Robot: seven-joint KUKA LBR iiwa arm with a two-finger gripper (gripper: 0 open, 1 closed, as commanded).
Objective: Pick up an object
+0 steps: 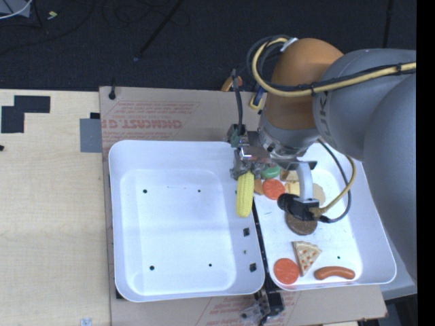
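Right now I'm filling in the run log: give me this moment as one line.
pincer: over the divider between bins | corn: hanging upright from pincer | pizza slice, sausage: in right bin

Two bins: left bin (173, 223) and right bin (370, 250) are looking like smooth white plastic, faintly glossy. Cardboard sheet (163, 117) beneath is showing as matt brown, printed in red. Bench top (47, 216) is appearing as pale, matt wood. Corn cob (245, 194) is reading as yellow plastic, bumpy. Sausage (334, 273) is shining slightly. Arm (367, 107) is presenting smooth grey casing with a satin orange band (302, 63).
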